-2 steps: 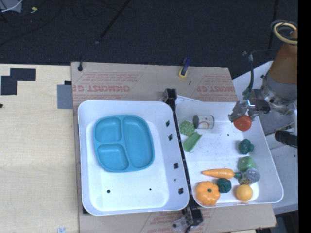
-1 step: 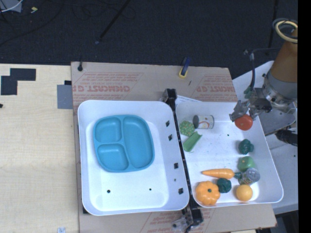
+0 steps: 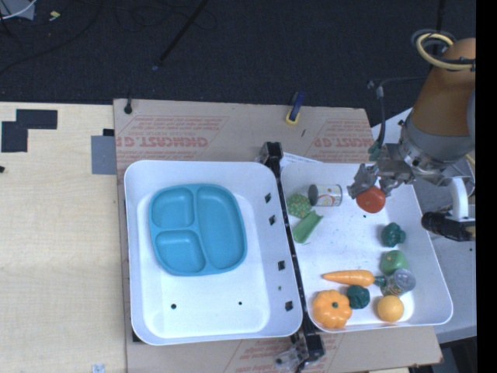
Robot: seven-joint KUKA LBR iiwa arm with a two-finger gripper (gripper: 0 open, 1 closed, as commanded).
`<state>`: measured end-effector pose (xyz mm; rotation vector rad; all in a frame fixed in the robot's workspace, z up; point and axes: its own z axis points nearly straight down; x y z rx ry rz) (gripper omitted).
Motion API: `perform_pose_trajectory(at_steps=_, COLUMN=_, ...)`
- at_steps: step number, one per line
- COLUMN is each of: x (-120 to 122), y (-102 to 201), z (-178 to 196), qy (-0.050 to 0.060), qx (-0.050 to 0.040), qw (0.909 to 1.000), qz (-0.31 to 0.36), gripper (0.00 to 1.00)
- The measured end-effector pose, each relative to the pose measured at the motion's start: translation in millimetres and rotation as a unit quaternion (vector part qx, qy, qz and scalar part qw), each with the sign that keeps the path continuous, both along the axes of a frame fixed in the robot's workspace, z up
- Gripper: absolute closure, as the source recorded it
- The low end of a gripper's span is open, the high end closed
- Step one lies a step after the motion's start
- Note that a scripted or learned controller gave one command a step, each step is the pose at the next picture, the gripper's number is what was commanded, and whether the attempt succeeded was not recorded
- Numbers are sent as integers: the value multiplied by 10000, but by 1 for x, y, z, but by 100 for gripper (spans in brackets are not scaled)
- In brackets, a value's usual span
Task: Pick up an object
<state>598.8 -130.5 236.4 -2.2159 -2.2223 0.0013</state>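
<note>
a pale wooden bench (image 3: pixel 54 231) is lying under a sheet of brown cardboard (image 3: pixel 202 134), and beyond it, toward twelve o'clock, a dark floor with loose cables (image 3: pixel 178 29) is showing. two shallow white bins are sitting side by side on the cardboard. the left bin (image 3: pixel 147 301) is holding a blue divided plate (image 3: pixel 198 229). the right bin (image 3: pixel 435 286) is holding a scatter of toy food.

the arm (image 3: pixel 444 92) is reaching in from three o'clock, its orange band sitting above the grey wrist, and it is angling down toward the upper part of the right bin. the gripper (image 3: pixel 371 183) is hanging at the bin's one o'clock area, directly over a red tomato (image 3: pixel 372 200), which is round and is showing no long axis. whether the claw is clenched on it or released is not something the view is letting me tell.

at nine o'clock from the tomato a small can (image 3: pixel 329 196) is lying on its side, its long axis running nine to three. a green broccoli (image 3: pixel 298 204) and a green cucumber (image 3: pixel 307 226) are lying near the divider. a carrot (image 3: pixel 349 277) is pointing its tip toward nine o'clock. an orange pumpkin (image 3: pixel 332 309) and a yellow lemon (image 3: pixel 389 308) are sitting along the six o'clock edge.
</note>
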Motion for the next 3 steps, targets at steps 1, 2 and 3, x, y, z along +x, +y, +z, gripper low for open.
perform_pose_trajectory(at_steps=1, x=1, y=59, z=-3, qy=6, qx=1, qw=10000, qz=8, gripper=100)
perform_pose_trajectory(at_steps=2, x=-13, y=106, z=-15, qy=14, qx=1, qw=10000, qz=4, gripper=100)
perform_pose_trajectory(at_steps=3, x=-31, y=160, z=-8, qy=11, qx=3, qw=10000, qz=13, gripper=100)
